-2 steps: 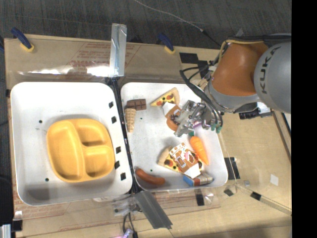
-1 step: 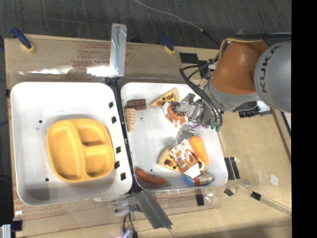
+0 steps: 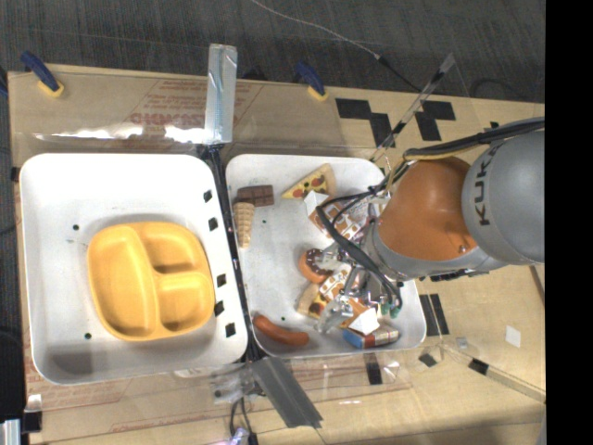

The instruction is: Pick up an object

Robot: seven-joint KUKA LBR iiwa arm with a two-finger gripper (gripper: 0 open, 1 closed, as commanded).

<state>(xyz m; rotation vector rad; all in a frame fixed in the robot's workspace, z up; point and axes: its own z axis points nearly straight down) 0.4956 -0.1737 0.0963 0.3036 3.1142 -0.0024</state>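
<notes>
Two white bins sit side by side on the bench. Left bin [image 3: 46,248] holds a yellow tray [image 3: 148,278] with three compartments, lying flat near the bin's middle.

Right bin [image 3: 278,258] holds the loose items. A brown chocolate bar [image 3: 253,195] lies at the upper left, with a waffle cone [image 3: 244,222] just below it, close to the bin's left wall. A pizza slice [image 3: 310,184] lies near the top wall, tilted. A sausage [image 3: 280,333] lies at the lower left of this bin, near the bottom wall. An orange pretzel [image 3: 312,263] lies near the middle, partly under the wrist cables. A second pizza slice [image 3: 317,297] lies just below the pretzel. A small piece in blue, white and red [image 3: 372,336] lies at the lower right, next to a white piece [image 3: 363,321].

Arm [image 3: 500,202] reaches in from the right, its orange band [image 3: 424,219] above the right half of the right bin. Gripper [image 3: 347,290] is low among the clustered items at the centre right of that bin, wrapped in cables. Whether it is apart, together or clamped on anything cannot be told: cables and the wrist hide that part. No item is seen to be held.
</notes>
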